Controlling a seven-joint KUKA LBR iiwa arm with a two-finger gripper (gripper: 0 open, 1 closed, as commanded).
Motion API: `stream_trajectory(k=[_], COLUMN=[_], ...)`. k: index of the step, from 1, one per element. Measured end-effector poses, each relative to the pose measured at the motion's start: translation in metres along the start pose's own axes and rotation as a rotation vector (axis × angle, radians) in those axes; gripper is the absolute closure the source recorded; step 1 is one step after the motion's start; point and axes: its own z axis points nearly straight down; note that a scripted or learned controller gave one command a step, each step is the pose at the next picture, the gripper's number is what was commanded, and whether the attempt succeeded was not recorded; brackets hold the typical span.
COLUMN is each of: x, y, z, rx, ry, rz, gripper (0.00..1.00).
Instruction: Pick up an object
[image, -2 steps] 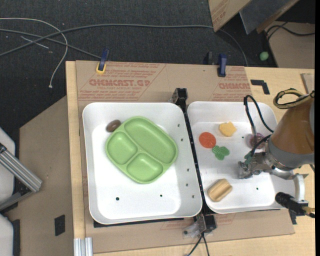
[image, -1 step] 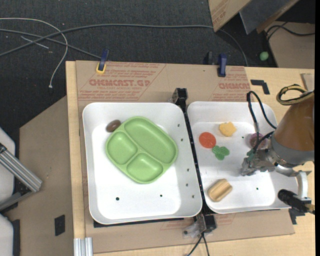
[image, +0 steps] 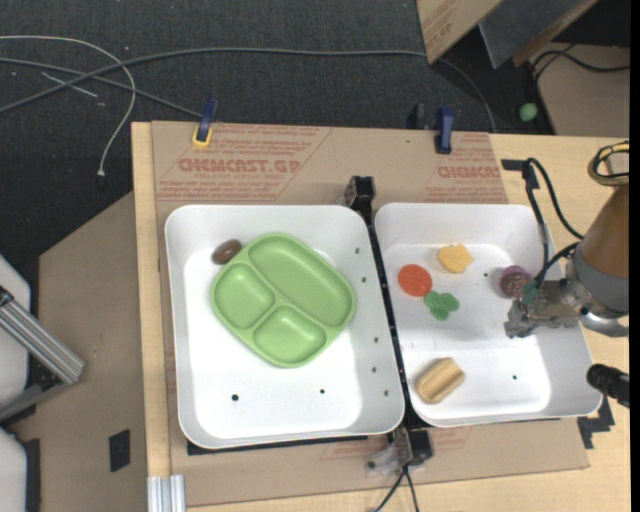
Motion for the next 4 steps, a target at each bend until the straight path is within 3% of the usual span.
stream_trajectory(k=[2, 4], x=[-0.004, 0.116], y=[-0.004, 0.012], z=[-0.108, -0.095], rx=[-0.003, 0.008], ry=[-0.001, 0.006], rz=[-0.003, -0.008], gripper=[1.00, 1.00])
